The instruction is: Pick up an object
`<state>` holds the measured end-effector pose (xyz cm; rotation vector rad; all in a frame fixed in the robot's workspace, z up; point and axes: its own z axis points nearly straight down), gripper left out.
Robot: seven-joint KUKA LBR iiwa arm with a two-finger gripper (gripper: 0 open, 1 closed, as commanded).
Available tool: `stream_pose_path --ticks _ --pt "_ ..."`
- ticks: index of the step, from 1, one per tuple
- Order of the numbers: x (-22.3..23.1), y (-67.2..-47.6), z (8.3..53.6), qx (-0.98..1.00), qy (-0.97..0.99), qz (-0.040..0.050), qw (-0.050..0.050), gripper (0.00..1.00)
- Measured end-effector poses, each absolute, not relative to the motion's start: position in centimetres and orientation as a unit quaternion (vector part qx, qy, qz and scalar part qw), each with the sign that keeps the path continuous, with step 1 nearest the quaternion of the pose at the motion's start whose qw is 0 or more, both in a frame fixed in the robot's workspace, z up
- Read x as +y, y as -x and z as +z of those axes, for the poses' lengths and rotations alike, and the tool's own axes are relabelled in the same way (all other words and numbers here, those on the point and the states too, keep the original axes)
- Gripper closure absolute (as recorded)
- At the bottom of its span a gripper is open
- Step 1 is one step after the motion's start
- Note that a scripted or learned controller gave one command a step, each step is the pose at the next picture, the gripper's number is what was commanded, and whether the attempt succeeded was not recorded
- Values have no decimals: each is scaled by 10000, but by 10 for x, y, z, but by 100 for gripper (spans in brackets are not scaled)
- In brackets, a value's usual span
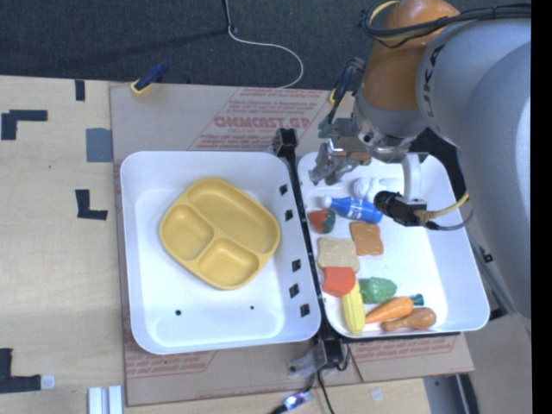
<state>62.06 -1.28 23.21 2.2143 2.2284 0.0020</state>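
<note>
Hovering over the right bin's (457, 257) far end, the hand (330, 169) has fingers slightly apart, holding nothing. Toy foods lie below: blue bottle (355, 208), bread slice (337, 253), carrot (390, 308). Yellow tray (219, 231) occupies the left bin (147, 257).

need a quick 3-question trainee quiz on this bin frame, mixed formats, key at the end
1. True or false: the yellow tray lies in the right bin.
2. Multiple choice: which item lies closest below the gripper? A) the carrot B) the blue bottle C) the corn cob
3. Fill in: the bread slice lies directly above the ____ block in the picture.

Key
1. False. It lies in the left bin, and has three compartments.
2. B. The carrot and corn cob lie at the near end of the right bin.
3. Red.
</note>
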Motion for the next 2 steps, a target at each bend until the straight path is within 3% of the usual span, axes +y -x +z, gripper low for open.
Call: stream_pose_path --ticks 1,2 --pt "37 -639 236 7093 -7049 5 -5 100" --pt "59 -648 231 7078 -7064 -6 -1 100"
